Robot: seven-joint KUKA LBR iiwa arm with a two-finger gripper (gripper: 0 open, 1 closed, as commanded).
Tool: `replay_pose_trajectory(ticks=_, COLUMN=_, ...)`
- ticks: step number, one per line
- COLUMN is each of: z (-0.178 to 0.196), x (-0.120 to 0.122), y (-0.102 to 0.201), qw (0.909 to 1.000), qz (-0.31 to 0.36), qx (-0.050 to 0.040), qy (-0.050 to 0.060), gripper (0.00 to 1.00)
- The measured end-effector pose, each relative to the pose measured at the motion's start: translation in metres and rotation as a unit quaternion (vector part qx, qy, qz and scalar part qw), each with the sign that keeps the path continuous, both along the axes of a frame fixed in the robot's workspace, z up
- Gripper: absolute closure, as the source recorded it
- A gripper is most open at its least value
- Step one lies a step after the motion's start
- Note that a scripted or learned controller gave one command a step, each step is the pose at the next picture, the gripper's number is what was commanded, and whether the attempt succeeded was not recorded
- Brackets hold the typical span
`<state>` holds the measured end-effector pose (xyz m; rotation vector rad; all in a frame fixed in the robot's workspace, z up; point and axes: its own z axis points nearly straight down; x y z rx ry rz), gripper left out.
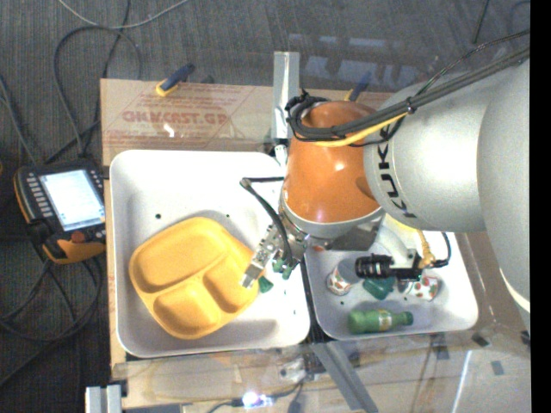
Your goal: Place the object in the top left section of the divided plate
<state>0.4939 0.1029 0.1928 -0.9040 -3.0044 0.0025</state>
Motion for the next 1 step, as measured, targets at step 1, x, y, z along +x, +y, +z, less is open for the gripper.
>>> replay_pose_trajectory(ticks=1, z=0.0002, x=0.0002, y=0.0000, qw=1.0000, qz=0.000, qx=0.0004, qy=0.000, gripper=0.00)
